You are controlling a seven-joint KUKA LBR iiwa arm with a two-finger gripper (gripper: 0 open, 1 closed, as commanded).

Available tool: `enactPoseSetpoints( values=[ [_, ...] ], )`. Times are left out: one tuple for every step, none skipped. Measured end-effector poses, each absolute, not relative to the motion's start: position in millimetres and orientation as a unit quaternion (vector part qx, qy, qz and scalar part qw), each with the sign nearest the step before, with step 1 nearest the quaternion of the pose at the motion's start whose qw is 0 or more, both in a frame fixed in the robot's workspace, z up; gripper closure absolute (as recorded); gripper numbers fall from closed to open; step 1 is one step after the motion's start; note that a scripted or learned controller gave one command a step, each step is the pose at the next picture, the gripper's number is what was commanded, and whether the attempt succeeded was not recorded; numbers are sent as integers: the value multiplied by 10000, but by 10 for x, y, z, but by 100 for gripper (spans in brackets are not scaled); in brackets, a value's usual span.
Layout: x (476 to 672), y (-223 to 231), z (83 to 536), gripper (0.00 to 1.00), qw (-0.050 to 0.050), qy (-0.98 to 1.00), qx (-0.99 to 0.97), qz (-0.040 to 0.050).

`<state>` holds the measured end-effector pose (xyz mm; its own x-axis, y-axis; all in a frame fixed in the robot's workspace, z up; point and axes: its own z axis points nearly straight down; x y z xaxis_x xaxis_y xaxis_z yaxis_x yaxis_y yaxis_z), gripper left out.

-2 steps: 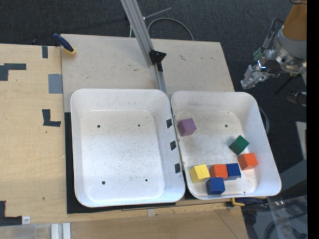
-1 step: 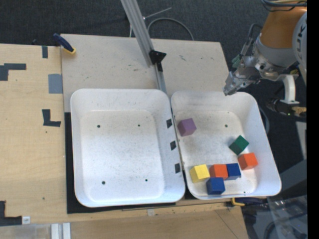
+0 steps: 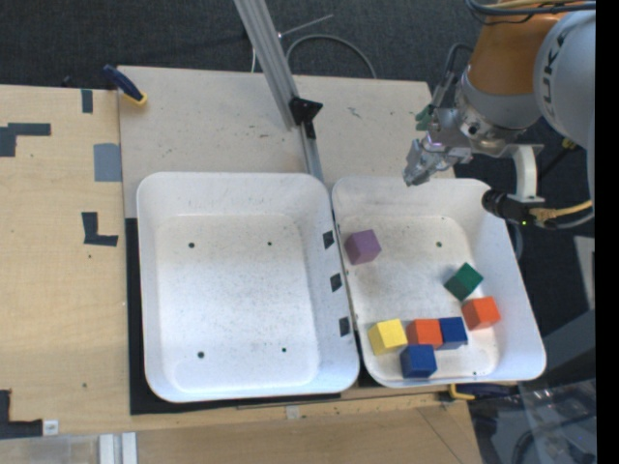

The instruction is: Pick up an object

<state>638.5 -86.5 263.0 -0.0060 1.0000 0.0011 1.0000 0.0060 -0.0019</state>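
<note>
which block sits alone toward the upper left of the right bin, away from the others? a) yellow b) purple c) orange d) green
b: the purple cube-shaped block lies by itself near the left wall of the shallow white right-hand bin, while the yellow cube, green cube and two orange cubes cluster along the bin's lower right.

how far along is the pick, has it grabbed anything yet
Nothing looks picked yet. The gripper sits over the far rim of the right bin, with no block seen in it. All the blocks lie on the bin floor: purple block, green block, yellow block, two orange and two blue. In hand: positioning only. Left: descend, grasp a block, lift.
</note>
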Motion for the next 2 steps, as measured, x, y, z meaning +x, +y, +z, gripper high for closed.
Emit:
enactPoseSetpoints(
  values=[
    [6291, -419, 2496, 100, 15, -7090, -7052, 9],
    [6208, 90, 2544, 100, 14, -7095, -7047, 2]
  ],
)
